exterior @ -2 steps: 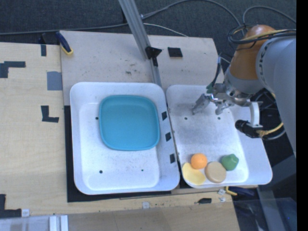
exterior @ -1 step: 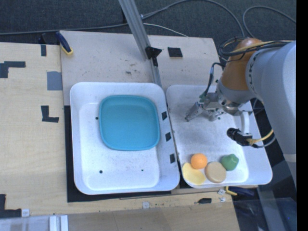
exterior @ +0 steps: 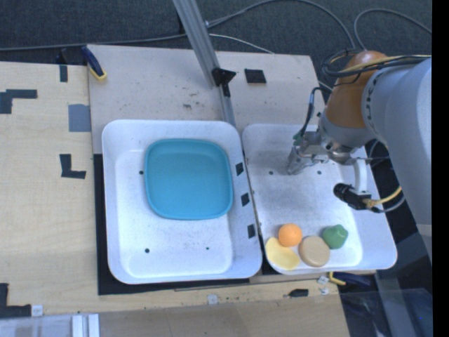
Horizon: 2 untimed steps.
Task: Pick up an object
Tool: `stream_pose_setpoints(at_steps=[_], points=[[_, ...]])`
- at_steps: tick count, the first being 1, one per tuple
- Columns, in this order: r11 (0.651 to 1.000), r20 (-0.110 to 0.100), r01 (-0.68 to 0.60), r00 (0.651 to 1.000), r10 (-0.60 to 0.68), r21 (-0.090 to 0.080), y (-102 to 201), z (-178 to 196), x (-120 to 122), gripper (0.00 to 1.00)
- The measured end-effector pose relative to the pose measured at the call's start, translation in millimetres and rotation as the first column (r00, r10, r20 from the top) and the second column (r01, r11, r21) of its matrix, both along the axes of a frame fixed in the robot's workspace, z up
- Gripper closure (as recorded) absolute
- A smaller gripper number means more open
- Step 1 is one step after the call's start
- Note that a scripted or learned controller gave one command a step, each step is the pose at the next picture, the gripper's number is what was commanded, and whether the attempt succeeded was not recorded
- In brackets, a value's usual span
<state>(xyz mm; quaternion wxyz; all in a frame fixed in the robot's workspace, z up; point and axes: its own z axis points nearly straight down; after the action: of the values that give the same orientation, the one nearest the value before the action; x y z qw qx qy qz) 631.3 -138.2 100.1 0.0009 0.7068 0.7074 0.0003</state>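
Over the bare upper part of the right bin (exterior: 280,195), the gripper (exterior: 298,161) hangs, its opening impossible to tell, well apart from the toys huddled at the near edge, the orange ball (exterior: 289,235) among them.

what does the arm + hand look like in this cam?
Bulky light-grey arm with a rounded orange band above the wrist. Small grey metal hand below it. Thin black cables loop around the wrist, and a black hose with a yellow fitting hangs nearby.

You see two bins side by side. The left bin (exterior: 119,209) holds a plate (exterior: 188,178). In the right bin (exterior: 280,188), four items (exterior: 306,246) cluster at its near edge; the gripper (exterior: 298,161) hangs farther back.
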Motion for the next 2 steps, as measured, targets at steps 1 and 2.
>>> stream_pose_setpoints(at_steps=[1,2], points=[[1.0,0.002,0.0,1.0,0.0,0.001,9,49,5,1.0],[1.0,0.003,0.0,1.0,0.0,0.0,15,109,10,1.0]])
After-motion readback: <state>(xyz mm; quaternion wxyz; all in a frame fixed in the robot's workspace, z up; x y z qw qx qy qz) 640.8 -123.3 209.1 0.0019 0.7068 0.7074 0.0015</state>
